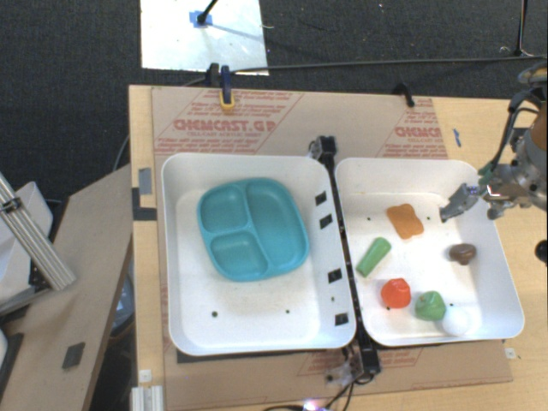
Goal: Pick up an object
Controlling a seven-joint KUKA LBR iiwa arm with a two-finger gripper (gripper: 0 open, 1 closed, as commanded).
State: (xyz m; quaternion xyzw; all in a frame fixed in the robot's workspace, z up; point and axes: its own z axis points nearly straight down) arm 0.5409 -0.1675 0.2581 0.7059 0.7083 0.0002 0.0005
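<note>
Simply small brown rounded object (463, 253)

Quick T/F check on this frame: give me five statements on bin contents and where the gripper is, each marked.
1. The teal plate lies in the left bin. True.
2. The right bin holds a blue cup. False: it holds small items and no cup.
3. The gripper is above the right bin's upper right area. True.
4. The orange piece is between the jaws. False: it lies on the bin floor.
5. The red ball touches the plate. False: it is in the other bin.
</note>
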